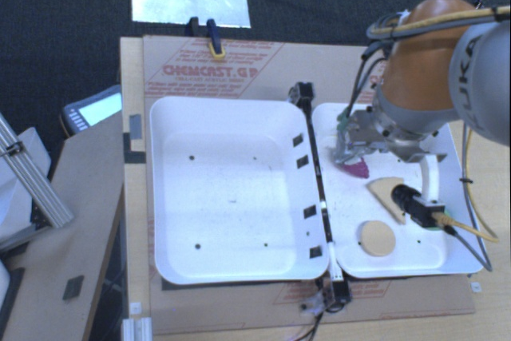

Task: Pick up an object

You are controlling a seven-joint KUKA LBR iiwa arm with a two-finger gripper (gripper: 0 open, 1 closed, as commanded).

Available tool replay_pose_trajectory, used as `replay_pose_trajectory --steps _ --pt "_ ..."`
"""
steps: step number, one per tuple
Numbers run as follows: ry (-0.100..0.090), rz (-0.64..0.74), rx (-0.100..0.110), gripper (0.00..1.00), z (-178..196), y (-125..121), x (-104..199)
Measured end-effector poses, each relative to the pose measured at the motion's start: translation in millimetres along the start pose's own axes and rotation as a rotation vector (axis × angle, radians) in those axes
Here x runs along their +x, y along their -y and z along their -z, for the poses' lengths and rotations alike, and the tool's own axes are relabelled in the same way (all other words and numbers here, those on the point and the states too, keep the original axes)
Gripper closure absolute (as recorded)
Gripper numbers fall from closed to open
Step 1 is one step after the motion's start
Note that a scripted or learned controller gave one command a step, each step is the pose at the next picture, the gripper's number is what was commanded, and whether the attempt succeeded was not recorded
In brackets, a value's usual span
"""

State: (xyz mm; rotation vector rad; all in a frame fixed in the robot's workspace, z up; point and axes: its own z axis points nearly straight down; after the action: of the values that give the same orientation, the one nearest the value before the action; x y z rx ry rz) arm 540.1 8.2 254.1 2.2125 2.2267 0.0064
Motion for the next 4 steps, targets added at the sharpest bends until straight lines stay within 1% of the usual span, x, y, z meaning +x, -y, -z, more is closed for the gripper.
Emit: replay_pose_trajectory --steps 1,2,3,4 --pt "-0.002 0.004 -0.005 1.0 85 -6 56" --pt "-0.006 0.004 -0.015 1.0 239 13 103" --pt "-0.001 0.002 -0.001 1.0 238 -34 167" --pt "-0.003 0.002 -0.006 1.0 283 -88 229"
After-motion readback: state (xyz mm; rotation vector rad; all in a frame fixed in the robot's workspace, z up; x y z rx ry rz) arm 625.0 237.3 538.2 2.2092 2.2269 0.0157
